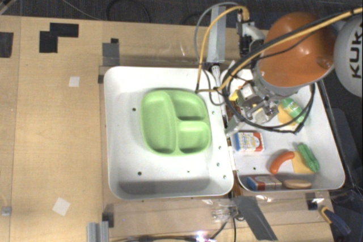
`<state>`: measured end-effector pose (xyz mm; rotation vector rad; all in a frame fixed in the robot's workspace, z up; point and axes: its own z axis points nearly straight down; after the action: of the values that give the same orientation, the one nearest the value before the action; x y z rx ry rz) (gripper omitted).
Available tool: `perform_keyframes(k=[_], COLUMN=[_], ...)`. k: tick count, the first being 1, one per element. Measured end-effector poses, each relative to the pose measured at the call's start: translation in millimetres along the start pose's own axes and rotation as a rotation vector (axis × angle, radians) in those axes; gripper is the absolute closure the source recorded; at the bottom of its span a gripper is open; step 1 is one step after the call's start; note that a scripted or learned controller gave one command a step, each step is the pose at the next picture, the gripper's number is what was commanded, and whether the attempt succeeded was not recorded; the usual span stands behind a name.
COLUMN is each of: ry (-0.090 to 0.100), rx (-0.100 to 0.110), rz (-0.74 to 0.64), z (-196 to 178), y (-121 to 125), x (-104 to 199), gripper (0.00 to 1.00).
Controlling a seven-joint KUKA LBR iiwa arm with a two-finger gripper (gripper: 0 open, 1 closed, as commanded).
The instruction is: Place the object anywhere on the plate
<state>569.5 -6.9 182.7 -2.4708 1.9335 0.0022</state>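
A light green plate with three compartments lies in the left white bin. My gripper hangs over the upper left part of the right bin, under the orange wrist band. Just below it lies a small white carton with blue and red print. A green and yellow item sits right beside the gripper, partly hidden by the arm and cables. Nothing lies on the plate.
Along the right bin's front lie a red sausage, a yellow wedge, a green piece, a tan oval and a small tube. Cables loop over the wall between the bins.
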Motion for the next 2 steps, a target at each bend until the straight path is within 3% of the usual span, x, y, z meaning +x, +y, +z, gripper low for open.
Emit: perform_keyframes(k=[1,2], ry=[-0.002,0.000], rx=[0.004,0.002], rz=[-0.003,-0.250], z=[-10,-1], y=[-3,-38], x=[-2,-49], gripper=[1.00,1.00])
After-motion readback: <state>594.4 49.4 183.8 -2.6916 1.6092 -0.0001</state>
